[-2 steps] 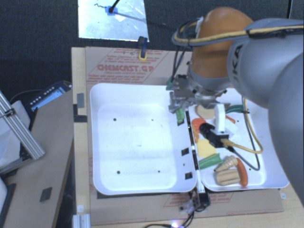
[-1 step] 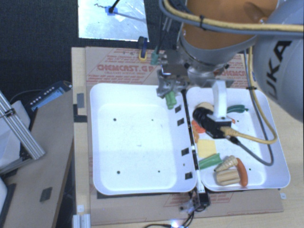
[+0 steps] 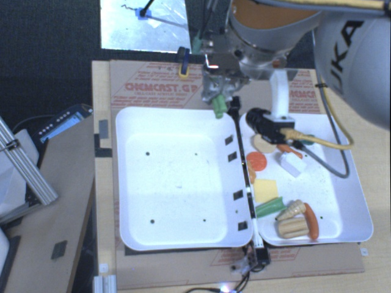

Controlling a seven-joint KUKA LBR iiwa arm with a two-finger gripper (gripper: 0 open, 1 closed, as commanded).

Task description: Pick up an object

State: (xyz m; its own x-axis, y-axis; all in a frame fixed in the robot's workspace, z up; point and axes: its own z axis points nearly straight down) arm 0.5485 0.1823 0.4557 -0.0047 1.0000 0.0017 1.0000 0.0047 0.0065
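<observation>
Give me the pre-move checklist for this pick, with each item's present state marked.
1. Gripper position: above the far edge between the bins, not over any object. Not ok.
2. Load between the jaws: a small green piece sits at the tip, but whether it is held or merely part of the tool is unclear. Cannot tell.
3. Targets available: orange disc, yellow block, green stick and wooden cylinder lie in the right bin. Ok.
4. Target spacing: the yellow block, green stick and wooden cylinder crowd together by the divider. Not ok.
5. Cable drapes across the right bin. Not ok.
</observation>
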